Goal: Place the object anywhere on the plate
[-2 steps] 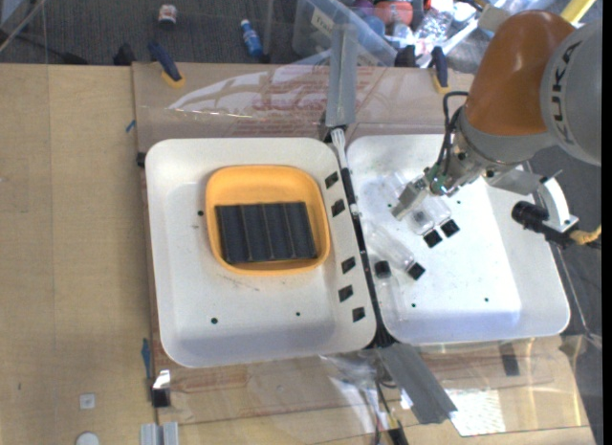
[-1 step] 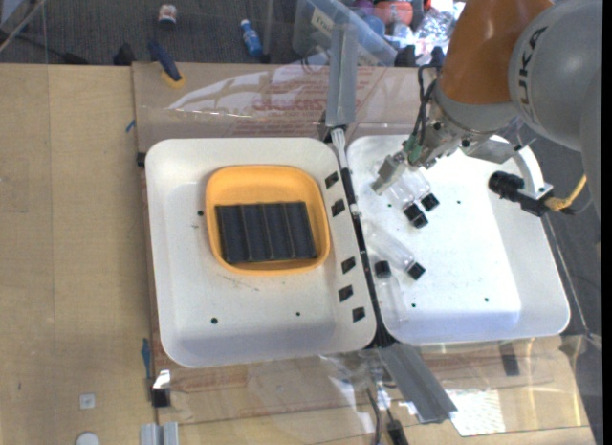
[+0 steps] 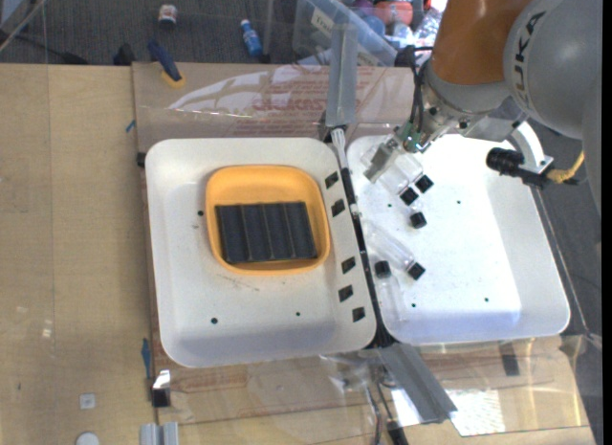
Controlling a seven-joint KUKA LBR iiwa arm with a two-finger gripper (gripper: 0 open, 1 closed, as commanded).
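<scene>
Plate [image 3: 222, 192] already bears a dark ridged object [image 3: 266, 233], seemingly stiff, best pinched across its edges; gripper [image 3: 390, 158] state unclear.

- My wooden bench [image 3: 67, 242] carries two white bins.
- The left bin [image 3: 182, 319] touches the right bin [image 3: 497, 271] along their shared edge.

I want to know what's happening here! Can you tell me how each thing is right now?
Yellow plate: in the left bin, upright.
Dark ridged block: lying flat on the plate.
Left bin: holds the plate.
Right bin: small black pieces scattered inside.
Pincer: above the right bin's back-left corner.
</scene>
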